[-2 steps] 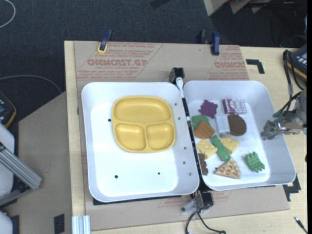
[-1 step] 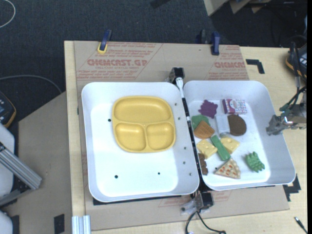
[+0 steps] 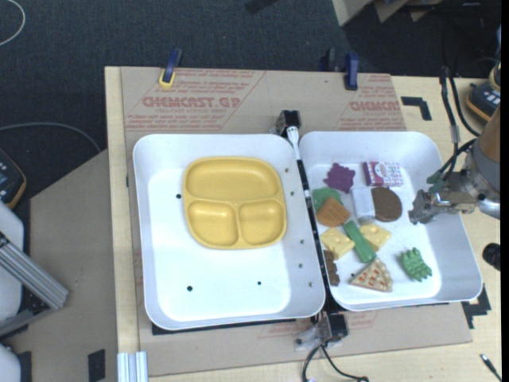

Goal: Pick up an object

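Several toy food pieces lie in the right bin (image 3: 453, 253): a purple piece (image 3: 341, 177), a pink-and-white packet (image 3: 383, 173), a brown round piece (image 3: 387, 204), an orange-brown piece (image 3: 332, 212), yellow cheese pieces (image 3: 337, 242), a green stick (image 3: 359, 240), a waffle-like wedge (image 3: 373, 277) and a green bumpy piece (image 3: 415, 264). My gripper (image 3: 424, 208) hangs over the right side of this bin, just right of the brown round piece, with nothing visibly between its fingers.
The left bin (image 3: 159, 237) holds a yellow three-compartment plate (image 3: 235, 200). Blue and yellow clamps (image 3: 169, 69) sit on the board's far edge. Cables run along the right side by the arm (image 3: 485, 173).
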Available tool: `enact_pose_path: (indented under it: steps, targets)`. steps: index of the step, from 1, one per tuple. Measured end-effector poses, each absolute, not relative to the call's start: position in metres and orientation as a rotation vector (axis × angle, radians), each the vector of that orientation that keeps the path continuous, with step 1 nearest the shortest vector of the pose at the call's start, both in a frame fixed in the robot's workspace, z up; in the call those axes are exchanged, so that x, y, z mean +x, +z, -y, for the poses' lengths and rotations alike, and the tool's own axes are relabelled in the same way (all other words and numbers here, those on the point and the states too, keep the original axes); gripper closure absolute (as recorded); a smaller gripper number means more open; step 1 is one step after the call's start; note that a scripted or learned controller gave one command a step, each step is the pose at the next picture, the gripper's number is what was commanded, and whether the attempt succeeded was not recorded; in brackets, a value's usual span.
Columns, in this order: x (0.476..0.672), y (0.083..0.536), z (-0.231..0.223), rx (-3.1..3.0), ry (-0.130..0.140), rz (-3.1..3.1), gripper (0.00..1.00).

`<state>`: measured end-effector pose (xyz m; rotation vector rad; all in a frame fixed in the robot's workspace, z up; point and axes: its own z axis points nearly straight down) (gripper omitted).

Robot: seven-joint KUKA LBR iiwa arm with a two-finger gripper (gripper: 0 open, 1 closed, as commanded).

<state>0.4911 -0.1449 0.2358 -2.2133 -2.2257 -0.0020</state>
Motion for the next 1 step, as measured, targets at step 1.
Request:
enact_pose_path:
  steps: [1]
  targets:
    - [0.4816,0.2274,0.097,-2.213,0.001,2.223,1.0]
